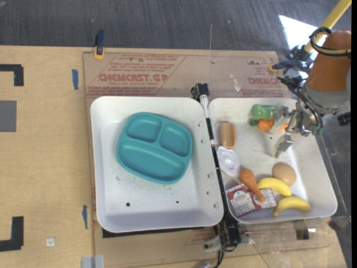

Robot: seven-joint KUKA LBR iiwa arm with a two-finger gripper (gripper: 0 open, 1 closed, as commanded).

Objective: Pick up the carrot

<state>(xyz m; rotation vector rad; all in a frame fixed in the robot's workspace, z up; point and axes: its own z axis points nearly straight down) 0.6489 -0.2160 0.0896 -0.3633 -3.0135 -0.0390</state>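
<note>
The gripper [288, 134] hangs over the right bin [326, 175], fingers apart and gripping nothing, just beside the carrot [267, 119], which lies at the bin's far side.

The wooden tabletop [44, 166] is carrying a printed cardboard sheet [167, 71], and on it two shallow white bins are sitting side by side, touching: the left bin [106, 205] and the right bin [326, 188]. Black tape marks [14, 74] and blue tape pieces [75, 79] are lying on the wood.
</note>
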